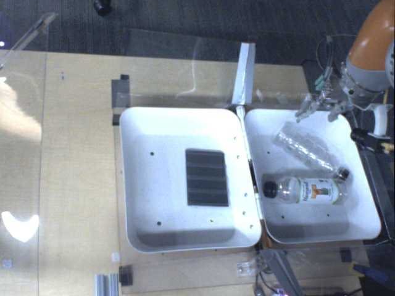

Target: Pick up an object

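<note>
Fingers (322, 106) of the robot hang at about two o'clock in the scene, over the far rim of the right bin (370, 224), and they look spread apart with nothing between them; the thin metal tips point down and splay toward nine and three o'clock. They touch none of the things below as far as can be seen.

Two bottles lie in the right bin. A clear plastic bottle with a green and orange label (303, 190) lies on its side near the middle of that bin, its dark cap pointing toward nine o'clock. A second, crumpled clear bottle (307, 149) lies slantwise just beyond it, at twelve o'clock from the first, with its dark cap end toward four o'clock, close to the labelled bottle's far end. Whether the two touch cannot be told.

The left bin (142, 165) holds a dark ribbed rectangular block (207, 177) near its centre. Both bins sit side by side on the pale wooden table (68, 165).
</note>
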Robot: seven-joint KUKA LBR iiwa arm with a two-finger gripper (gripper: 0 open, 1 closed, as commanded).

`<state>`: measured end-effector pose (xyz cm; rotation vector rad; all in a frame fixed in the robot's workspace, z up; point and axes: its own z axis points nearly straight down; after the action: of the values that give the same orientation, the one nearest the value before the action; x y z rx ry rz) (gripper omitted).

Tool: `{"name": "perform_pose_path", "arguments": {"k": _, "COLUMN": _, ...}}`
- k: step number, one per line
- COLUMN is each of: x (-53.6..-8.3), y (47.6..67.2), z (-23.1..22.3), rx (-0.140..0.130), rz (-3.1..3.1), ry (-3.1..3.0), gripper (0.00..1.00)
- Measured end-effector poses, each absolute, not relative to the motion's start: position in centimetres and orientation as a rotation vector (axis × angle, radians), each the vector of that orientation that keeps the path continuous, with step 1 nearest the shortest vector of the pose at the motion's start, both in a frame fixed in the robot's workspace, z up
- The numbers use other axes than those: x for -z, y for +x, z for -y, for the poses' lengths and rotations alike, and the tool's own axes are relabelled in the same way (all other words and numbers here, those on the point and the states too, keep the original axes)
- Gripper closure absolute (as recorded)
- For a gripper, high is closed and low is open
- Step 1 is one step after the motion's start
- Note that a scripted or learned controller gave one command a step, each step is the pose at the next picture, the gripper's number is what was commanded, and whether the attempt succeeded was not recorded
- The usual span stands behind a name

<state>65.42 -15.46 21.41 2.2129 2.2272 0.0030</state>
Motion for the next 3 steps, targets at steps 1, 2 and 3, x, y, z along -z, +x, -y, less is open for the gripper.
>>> {"name": "perform_pose_path", "arguments": {"k": 1, "x": -17.9, "y": 64.0, "z": 11.6, "rx": -0.005, "rz": -2.09, "ry": 2.345, "gripper": 0.0}}
{"name": "perform_pose_path", "arguments": {"k": 2, "x": -14.0, "y": 67.1, "z": 18.7, "rx": -0.036, "rz": -2.249, "ry": 2.132, "gripper": 0.0}}
{"name": "perform_pose_path", "arguments": {"k": 3, "x": -11.5, "y": 66.0, "z": 18.0, "rx": -0.009, "rz": -2.326, "ry": 2.096, "gripper": 0.0}}
